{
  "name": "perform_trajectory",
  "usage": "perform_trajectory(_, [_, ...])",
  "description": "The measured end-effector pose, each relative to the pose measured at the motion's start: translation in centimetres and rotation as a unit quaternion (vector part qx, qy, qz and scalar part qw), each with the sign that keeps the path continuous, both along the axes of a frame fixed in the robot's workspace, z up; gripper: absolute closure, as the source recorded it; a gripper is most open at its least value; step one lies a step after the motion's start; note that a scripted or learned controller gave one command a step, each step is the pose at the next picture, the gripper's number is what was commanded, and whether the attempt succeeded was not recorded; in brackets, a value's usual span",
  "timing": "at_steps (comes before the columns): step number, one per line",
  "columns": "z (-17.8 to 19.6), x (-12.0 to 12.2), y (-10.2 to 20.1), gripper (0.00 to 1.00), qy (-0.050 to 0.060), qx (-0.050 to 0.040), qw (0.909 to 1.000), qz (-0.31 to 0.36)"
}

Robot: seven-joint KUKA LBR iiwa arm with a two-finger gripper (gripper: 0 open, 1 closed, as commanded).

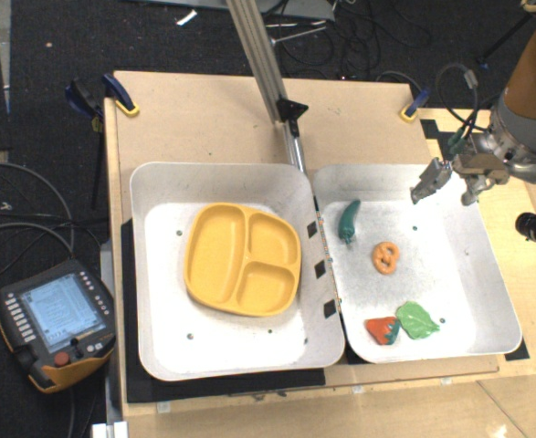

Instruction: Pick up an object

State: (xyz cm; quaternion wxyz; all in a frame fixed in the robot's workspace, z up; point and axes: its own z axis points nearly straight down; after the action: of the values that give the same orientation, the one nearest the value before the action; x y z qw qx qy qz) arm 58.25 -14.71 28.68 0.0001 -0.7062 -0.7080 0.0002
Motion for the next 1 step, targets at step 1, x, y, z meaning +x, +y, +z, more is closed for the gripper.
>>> perform_trajectory(1, [0.01, 0.00, 0.00, 0.00, 0.000, 0.0000, 1.0000, 0.000])
